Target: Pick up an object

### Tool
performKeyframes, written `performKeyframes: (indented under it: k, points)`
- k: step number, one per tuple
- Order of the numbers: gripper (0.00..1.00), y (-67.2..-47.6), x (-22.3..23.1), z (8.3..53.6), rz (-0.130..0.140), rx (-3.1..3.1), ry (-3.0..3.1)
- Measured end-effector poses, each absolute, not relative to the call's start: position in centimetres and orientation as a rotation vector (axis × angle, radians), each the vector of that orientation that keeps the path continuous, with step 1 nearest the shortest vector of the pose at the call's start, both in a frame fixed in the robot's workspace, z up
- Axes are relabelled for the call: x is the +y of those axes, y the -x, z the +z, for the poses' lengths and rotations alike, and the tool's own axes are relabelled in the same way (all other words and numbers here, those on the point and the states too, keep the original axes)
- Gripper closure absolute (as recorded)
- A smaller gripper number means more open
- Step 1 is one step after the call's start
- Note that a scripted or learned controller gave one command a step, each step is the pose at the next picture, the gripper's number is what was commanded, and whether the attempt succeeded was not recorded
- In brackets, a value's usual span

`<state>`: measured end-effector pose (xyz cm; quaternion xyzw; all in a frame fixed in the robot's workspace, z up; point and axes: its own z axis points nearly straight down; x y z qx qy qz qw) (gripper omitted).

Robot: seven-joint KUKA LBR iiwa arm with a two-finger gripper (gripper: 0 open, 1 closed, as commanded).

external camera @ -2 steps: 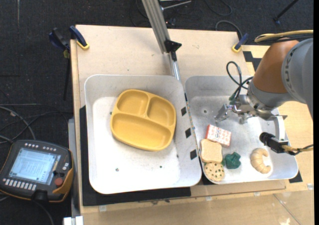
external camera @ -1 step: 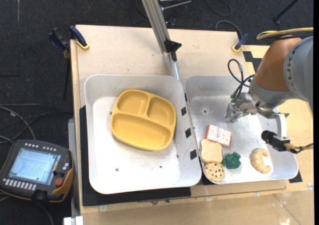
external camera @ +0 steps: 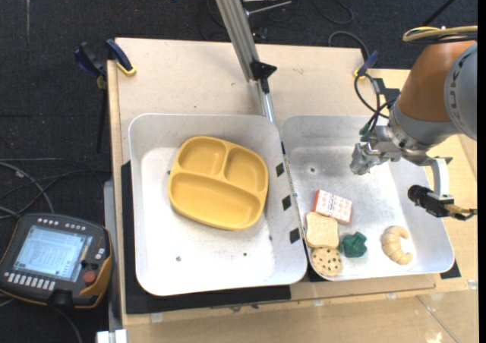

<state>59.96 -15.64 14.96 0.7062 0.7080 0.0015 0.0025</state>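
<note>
below the gripper (external camera: 363,161), on the bare floor of the right-hand white bin (external camera: 425,216), nothing sits directly under it — the tool hangs over the upper middle of that bin, carried by the grey arm (external camera: 440,106) with its orange band, which comes in from the right. whether the tool is spread or pressed together cannot be told from this slanted view, and nothing can be seen caught in it. nearest to it, toward the front of the bin and slightly to its left, lies a small pink-and-white packet (external camera: 333,206), tilted. just past that, still nearer the front edge, a slice of toast (external camera: 322,230) rests touching the packet's lower corner, and a chocolate-chip cookie (external camera: 326,261) lies just in front of the toast at the bin's front-left corner. beside the toast and the cookie, on their right, is a small dark green lump (external camera: 353,244). well off to the gripper's front right, near the bin's front-right corner, lies a pale croissant (external camera: 397,244), apart from the others. farther from the tool, across the divide between the bins, the left-hand white bin (external camera: 152,182) holds a yellow divided plate (external camera: 219,181) with three compartments, lying flat and turned at an angle — well apart from the gripper.
</note>
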Motion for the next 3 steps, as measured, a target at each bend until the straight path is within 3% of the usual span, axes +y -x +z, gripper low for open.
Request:
performKeyframes:
  k: [2, 3]
  points:
    - [1.00, -60.1, -15.8, 24.6, 0.005, 2.221, -2.213]
    - [1.00, -60.3, -11.2, 23.8, 0.001, 2.230, -2.215]
